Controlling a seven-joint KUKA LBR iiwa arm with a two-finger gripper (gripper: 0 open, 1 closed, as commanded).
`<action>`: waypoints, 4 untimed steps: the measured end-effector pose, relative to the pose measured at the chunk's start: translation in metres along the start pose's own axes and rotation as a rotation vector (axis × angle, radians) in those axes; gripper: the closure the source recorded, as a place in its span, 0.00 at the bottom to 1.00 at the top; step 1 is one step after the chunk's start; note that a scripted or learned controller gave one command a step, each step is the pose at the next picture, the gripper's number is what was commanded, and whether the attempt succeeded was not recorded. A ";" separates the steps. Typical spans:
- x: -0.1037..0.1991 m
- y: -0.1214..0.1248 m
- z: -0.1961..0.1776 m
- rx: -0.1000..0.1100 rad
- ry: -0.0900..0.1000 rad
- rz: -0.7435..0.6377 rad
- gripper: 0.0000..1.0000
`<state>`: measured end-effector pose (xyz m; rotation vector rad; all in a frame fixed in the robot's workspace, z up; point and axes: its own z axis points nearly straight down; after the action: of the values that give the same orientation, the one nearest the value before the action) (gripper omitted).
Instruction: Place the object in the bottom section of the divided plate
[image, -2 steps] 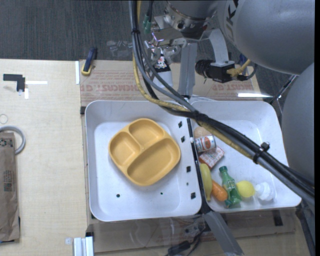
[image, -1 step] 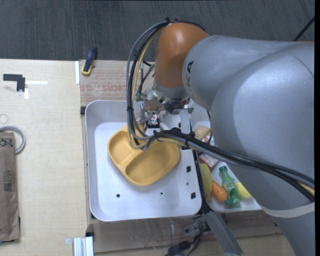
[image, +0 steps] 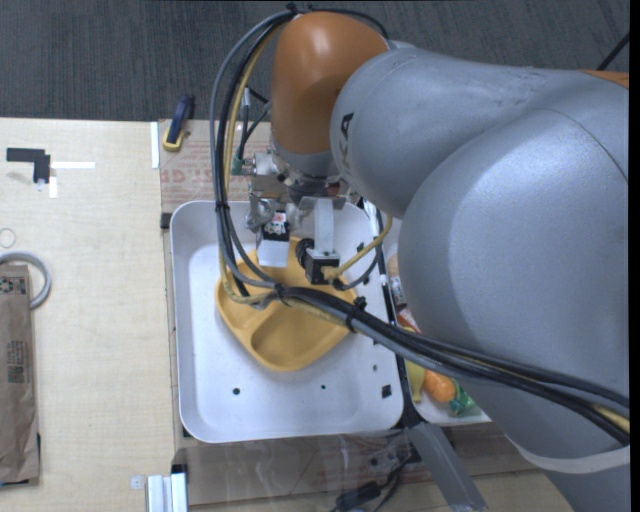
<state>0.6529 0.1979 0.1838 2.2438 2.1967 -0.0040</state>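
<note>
The divided plate (image: 285, 340), a yellow dish, lies in the left white bin (image: 200, 400), toward its upper middle, with one rounded section showing plainly at its lower end. The bin sits on a pale wooden desk (image: 90, 220) with dark carpet (image: 100, 60) beyond it; on the desk lie a brown paper packet (image: 18, 380) at the far left, a small black bracket (image: 30, 160) and a blue-and-yellow tool (image: 179, 122) near the bin's top corner. The big grey arm (image: 480, 220) with its orange band (image: 315, 85) hangs over the bin, cables (image: 330, 310) trailing across the plate. The claw (image: 290, 225) hovers right above the plate's upper edge; I cannot tell how far it is open or whether it grips anything. Something orange and green (image: 445, 392) peeks out in the right bin.
</note>
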 end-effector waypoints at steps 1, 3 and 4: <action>0.030 0.005 -0.119 0.001 -0.001 0.235 1.00; -0.028 0.007 -0.162 0.001 0.000 0.101 1.00; -0.063 0.000 -0.244 0.003 -0.002 0.434 1.00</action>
<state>0.6514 0.1351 0.4276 2.6645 1.6625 -0.0081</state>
